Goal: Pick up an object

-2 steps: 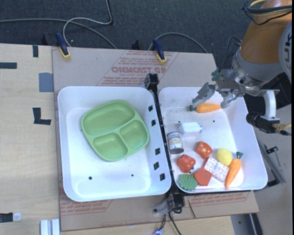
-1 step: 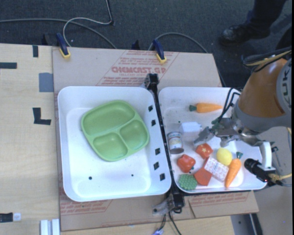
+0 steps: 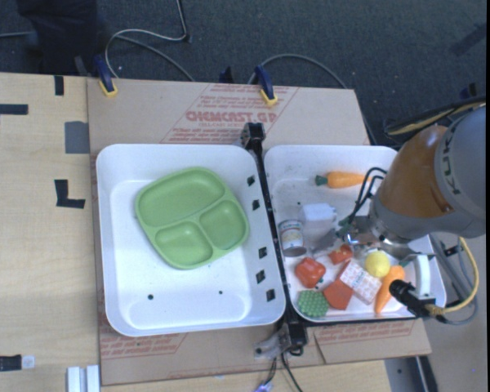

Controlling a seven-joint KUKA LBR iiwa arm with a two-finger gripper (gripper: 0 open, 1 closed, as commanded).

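Arm: reaches in from the right, its orange band over the right bin (image 3: 278, 170), wrist pointing down into the clutter.
Gripper (image 3: 349, 237): low among the toys, near the red piece (image 3: 340, 256); the wrist hides it, so I cannot tell its state or whether it has hold of anything.
Targets: all in the right bin, any of which will do; carrot (image 3: 345, 180) at the far wall, tin (image 3: 291, 238) by the divider, white block (image 3: 318, 214) between them.
Front cluster: red pepper (image 3: 309, 272), green disc (image 3: 313, 303), red block (image 3: 338, 295), patterned card (image 3: 359, 281), lemon (image 3: 377, 263), packed close and touching, so a clean grasp looks hard.
Left bin (image 3: 114, 219): holds a green tray (image 3: 192, 216), tilted flat on the floor, likely the drop spot.
Step, judged: descending or closing for a pick; not yet lifted.
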